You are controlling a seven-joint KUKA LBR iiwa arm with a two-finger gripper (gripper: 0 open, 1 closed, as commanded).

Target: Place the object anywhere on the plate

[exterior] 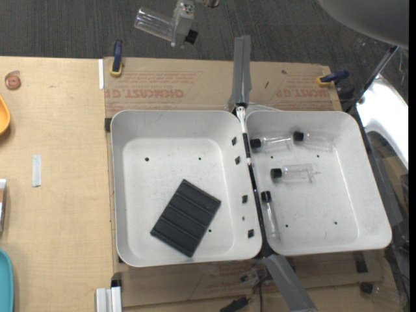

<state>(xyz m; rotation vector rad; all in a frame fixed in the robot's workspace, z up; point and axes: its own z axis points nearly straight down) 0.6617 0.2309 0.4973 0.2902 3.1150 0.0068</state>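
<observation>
The tabletop [52,129] is pale wood with a sheet of cardboard [175,86] over it, and the left bin [123,174] sits on that cardboard. The right bin [364,194] touches the left bin's right wall. The grey arm [364,5] shows beyond the left bin's far right corner. A black ribbed plate [186,217] lies flat and askew inside the left bin, near its front wall. Beyond the left bin's far edge, raised over the dark floor, the gripper [177,28] has its fingers closed across a clear tube [153,22] with a black cap, held tilted. Three similar tubes [296,173] lie in the right bin.
</observation>
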